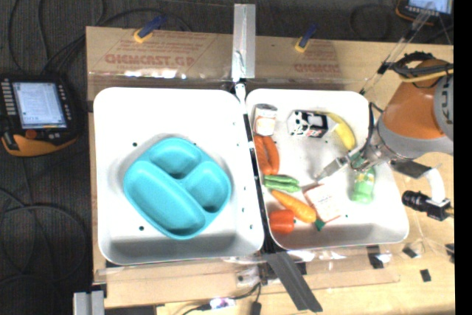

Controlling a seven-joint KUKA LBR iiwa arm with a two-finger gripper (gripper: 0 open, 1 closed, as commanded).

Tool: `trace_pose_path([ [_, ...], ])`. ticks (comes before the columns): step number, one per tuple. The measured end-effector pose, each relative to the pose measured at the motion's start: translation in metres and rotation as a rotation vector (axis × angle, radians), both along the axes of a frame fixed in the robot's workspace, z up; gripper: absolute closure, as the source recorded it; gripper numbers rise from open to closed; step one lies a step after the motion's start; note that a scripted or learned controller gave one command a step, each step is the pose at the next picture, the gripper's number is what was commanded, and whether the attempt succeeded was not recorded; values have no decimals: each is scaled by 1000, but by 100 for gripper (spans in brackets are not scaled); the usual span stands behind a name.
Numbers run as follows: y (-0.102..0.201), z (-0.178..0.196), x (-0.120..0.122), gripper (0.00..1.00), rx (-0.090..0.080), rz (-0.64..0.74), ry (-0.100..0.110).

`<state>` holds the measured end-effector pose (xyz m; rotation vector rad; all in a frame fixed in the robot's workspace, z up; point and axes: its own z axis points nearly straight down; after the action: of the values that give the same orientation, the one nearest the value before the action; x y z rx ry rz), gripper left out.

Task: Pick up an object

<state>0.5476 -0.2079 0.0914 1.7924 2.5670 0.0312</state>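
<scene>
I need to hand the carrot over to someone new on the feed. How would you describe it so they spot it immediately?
Look at the right-hand white bin, then at the row of toy food along its left wall. The carrot lies near the front, just below the green bean pod and above the red tomato-like piece. It is the only long, tapering, bright orange piece with a small green tip.

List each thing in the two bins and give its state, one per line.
blue divided tray: upright, lying in the left bin.
banana: lying flat.
carrot: lying flat.
green bottle: on its side, beside the gripper.
white card: lying flat.
</scene>
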Motion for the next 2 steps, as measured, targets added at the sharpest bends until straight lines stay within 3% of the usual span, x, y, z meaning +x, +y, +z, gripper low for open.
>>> trace_pose_path([
  [1,-7,-3,88,0,-7,238,15],
  [2,-8,-4,110,0,-3,386,70],
])
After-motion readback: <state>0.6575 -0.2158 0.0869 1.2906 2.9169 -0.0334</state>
